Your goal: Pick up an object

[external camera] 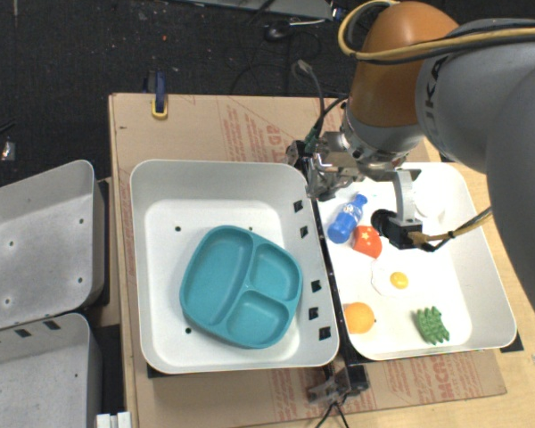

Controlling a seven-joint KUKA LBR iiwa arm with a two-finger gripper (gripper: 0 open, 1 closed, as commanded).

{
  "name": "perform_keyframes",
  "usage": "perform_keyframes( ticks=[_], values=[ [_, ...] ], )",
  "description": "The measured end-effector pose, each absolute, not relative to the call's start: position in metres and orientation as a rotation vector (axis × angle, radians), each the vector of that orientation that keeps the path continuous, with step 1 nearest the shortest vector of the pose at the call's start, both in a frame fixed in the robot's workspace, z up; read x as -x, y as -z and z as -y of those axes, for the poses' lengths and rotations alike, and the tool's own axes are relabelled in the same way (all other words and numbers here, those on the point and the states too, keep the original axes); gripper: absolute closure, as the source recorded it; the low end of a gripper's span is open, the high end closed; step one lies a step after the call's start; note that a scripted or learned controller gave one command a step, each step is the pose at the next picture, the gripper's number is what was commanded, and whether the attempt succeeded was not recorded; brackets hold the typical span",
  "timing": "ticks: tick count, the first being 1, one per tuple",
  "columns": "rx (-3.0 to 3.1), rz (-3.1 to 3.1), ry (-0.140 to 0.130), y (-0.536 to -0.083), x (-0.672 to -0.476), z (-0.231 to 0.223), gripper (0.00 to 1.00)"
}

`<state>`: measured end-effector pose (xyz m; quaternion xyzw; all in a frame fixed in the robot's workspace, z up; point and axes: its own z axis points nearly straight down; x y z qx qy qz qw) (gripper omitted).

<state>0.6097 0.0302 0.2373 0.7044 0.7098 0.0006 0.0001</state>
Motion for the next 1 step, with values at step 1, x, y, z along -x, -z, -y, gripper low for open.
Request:
perform_keyframes(
  ticks=[1],
  values=[
    [-2.213, -2.229, -0.003, -0.2388, -0.6117, -0.0871, 1.0]
  ],
)
